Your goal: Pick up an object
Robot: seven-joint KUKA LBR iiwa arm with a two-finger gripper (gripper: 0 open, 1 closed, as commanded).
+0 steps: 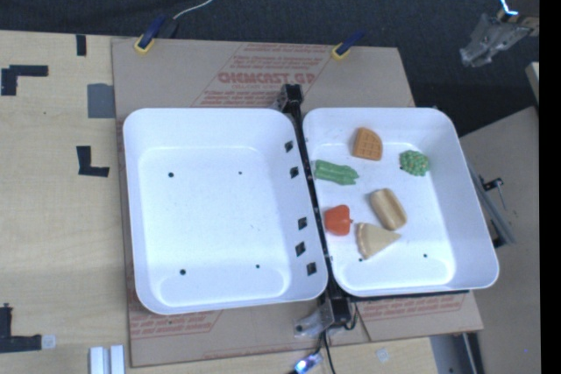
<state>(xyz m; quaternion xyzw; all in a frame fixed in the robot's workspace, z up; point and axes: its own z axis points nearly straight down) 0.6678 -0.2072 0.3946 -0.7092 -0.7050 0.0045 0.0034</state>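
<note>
Approach is barely begun — claw [495, 35] hangs far right, well off the right bin [443, 129], and I cannot tell how it is set. Next it must travel left over the bin's toy foods — the bread roll [387, 208], say — then descend.

Slanted overhead view of both bins [140, 136]

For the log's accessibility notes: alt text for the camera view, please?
Two white bins sit side by side on a bench; the right bin holds a waffle, broccoli, a green pod, a red piece, a bread roll and a tan wedge. The tool hangs beyond the bins at upper right.
</note>
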